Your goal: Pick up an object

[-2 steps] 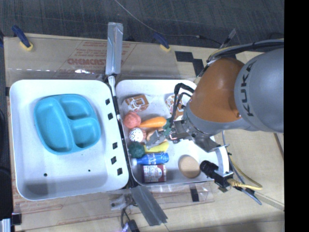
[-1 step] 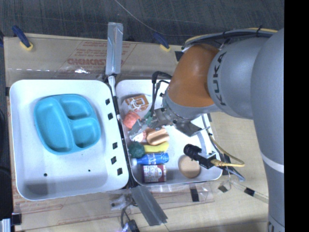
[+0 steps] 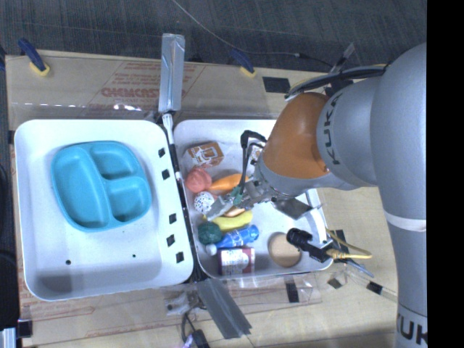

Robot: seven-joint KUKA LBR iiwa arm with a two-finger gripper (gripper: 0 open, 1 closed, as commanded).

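Banana lies in the right bin, just beside the green object and above the blue bottle. The hand sits directly over the banana; its grip state cannot be determined.

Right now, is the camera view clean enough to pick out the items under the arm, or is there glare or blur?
Camera view: even lighting, mild glare on the left bin rim; soft overall focus, so the small items by the gripper blend together; the arm covers part of the right bin.
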